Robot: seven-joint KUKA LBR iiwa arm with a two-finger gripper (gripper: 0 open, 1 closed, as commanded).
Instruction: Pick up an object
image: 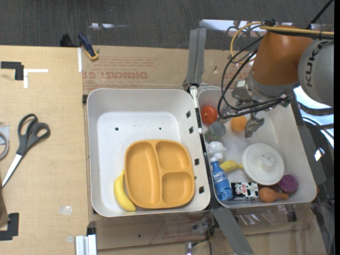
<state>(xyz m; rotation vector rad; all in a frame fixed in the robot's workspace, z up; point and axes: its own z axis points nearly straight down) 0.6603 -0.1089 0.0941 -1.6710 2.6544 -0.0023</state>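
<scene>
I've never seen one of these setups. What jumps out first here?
Probably the big orange-yellow divided plate in the left bin, with a banana tucked against its left edge. Then the arm's gripper, low over the crowded right bin beside a small orange ball.

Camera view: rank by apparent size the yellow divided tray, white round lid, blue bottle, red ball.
1. yellow divided tray
2. white round lid
3. blue bottle, slimmer than the lid
4. red ball, partly hidden
</scene>
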